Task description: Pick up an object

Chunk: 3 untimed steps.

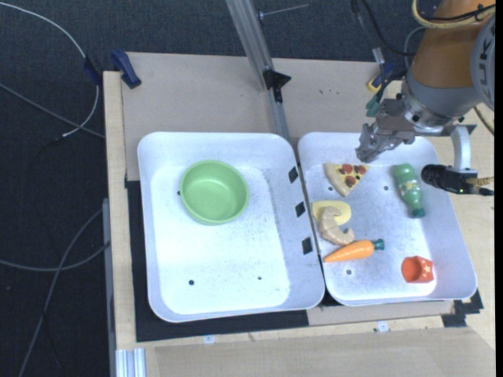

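Observation:
My gripper (368, 152) hangs over the far part of the right bin (449, 234), just above and right of a pizza slice (344, 177); nothing shows between its fingers. A green bottle (408, 188) lies to the right of the slice. Nearer the front lie a pale yellow curved piece (332, 219), an orange carrot (351, 250) and a small red-orange object (417, 269). In the left bin (220, 289) sits a green bowl (213, 191).
A slanted metal post (253, 38) rises behind the bins. A black device (448, 178) sticks in over the right bin's right rim. Blue clamps (123, 67) hold the bench board at the back. Cables lie on the dark floor at left.

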Available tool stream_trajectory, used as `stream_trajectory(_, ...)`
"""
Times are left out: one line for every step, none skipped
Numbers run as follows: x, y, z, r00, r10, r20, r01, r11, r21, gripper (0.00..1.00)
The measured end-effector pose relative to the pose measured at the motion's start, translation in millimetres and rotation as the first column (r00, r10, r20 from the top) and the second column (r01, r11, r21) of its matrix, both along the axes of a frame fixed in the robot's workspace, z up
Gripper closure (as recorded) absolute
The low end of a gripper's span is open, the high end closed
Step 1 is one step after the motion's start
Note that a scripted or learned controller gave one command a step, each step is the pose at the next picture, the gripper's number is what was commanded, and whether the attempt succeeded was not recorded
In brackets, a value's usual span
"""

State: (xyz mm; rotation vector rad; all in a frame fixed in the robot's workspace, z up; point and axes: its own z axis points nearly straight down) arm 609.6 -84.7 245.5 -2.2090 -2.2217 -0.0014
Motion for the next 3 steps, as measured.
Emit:
stream_trajectory(-16, 57, -11, 1.0, 0.0, -0.007, 0.0, 1.0, 0.0, 1.0)
stream_trajectory(-33, 118, -4, 1.0, 0.001, -0.006, -0.001, 1.0, 0.0, 1.0)
stream_trajectory(-53, 179, -11, 1.0, 0.001, -0.01, -0.001, 1.0, -0.001, 1.0)
